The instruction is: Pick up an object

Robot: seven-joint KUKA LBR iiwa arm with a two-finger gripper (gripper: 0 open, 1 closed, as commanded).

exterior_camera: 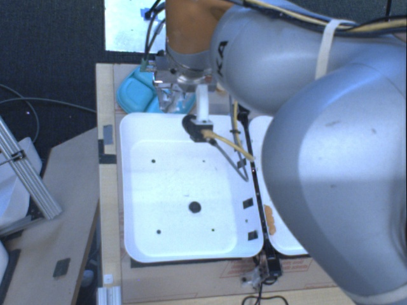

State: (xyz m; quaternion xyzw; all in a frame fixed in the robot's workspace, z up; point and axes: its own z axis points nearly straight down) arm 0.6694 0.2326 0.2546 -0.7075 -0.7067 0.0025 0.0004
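Two shallow white plastic bins sit side by side on the pale wooden bench (108, 221): the left bin (137, 170) lies in plain sight, while the right bin (280, 243) is mostly hidden under the bulky grey arm (318, 126), which reaches in from the right and covers the upper right of the view. An orange band (194, 18) rings the arm above the wrist, and below it the two-finger gripper (175, 99) hangs over the far rim of the left bin, near that bin's back left corner. Whether its fingers are apart or together cannot be told, as the metal parts there blur into one another. Just beside the gripper, to its left and outside the bin, lies a light blue rounded plastic object (137, 93), resting on the bench behind the bin's back edge; nothing is visibly held between the fingers. On the left bin's floor rests a small dark round object (194, 207), well apart from the gripper. A black connector with tan cables (210, 137) trails from the wrist across the bin's right side.
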